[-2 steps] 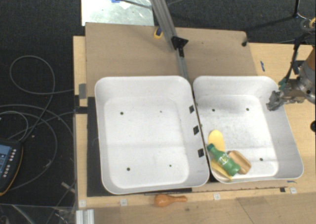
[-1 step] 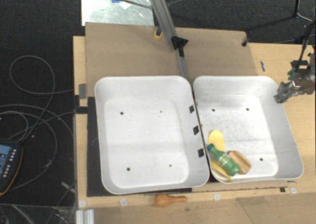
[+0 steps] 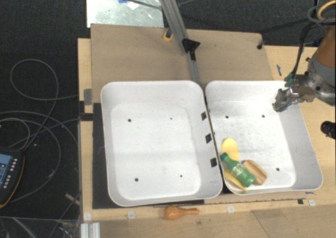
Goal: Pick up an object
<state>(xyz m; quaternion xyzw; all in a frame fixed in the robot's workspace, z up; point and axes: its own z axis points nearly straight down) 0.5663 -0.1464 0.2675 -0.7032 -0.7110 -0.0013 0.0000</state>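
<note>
In the right bin [image 3: 294,126], near its front left corner, lie a green bottle [image 3: 238,169], a yellow banana-shaped piece [image 3: 231,147] behind it, and a tan bun-like object [image 3: 255,171] to its right. The three touch or overlap one another. My gripper [image 3: 280,101] hangs over the right bin's back right part, well away from those objects, with nothing seen in it. Its fingers are too small and dark to read.
The left bin [image 3: 152,142] sits beside the right one, with a black-clipped divider edge [image 3: 208,138] between them. An orange-brown pear-shaped object [image 3: 180,211] lies on the bench in front of the bins. A metal pole [image 3: 176,16] slants across the back.
</note>
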